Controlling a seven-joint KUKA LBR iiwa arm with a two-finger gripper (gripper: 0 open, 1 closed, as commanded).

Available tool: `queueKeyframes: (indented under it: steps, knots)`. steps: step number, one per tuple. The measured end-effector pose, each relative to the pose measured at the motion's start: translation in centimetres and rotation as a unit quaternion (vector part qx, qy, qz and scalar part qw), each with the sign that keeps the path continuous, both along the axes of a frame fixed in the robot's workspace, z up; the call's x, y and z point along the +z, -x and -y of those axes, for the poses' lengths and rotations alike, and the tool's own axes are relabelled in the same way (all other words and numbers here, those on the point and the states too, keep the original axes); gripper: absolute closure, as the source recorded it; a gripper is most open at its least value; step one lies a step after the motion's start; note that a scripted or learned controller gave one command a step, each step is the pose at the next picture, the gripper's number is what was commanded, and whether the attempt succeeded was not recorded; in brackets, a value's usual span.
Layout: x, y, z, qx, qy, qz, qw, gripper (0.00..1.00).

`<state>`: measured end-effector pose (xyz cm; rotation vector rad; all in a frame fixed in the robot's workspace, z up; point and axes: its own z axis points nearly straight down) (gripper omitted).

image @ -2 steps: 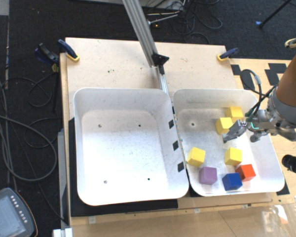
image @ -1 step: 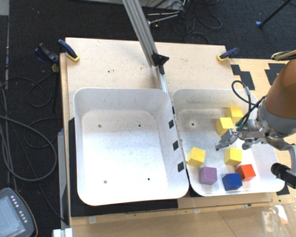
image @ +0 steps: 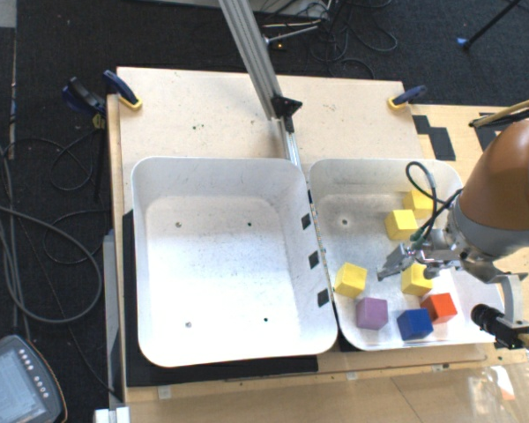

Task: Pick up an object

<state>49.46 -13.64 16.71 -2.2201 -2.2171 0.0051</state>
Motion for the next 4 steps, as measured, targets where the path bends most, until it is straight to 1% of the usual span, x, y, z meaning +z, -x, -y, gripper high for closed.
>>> queueKeyframes:
  steps: [1,2,3,4]
  knots:
    - [-4.6,-0.2,-0.6,-0.001,0.004,0.01,0.9999,0.0]
    - [-3.6,-0.3,-0.7,0.0,0.0039,0.012,0.9999,1.0]
    - [2.7,-0.4,-0.4,0.002,0.0014,0.006,1.0,1.0]
    - [4.0,-0.5,-0.4,0.002,0.001,0.004,1.0,1.0]
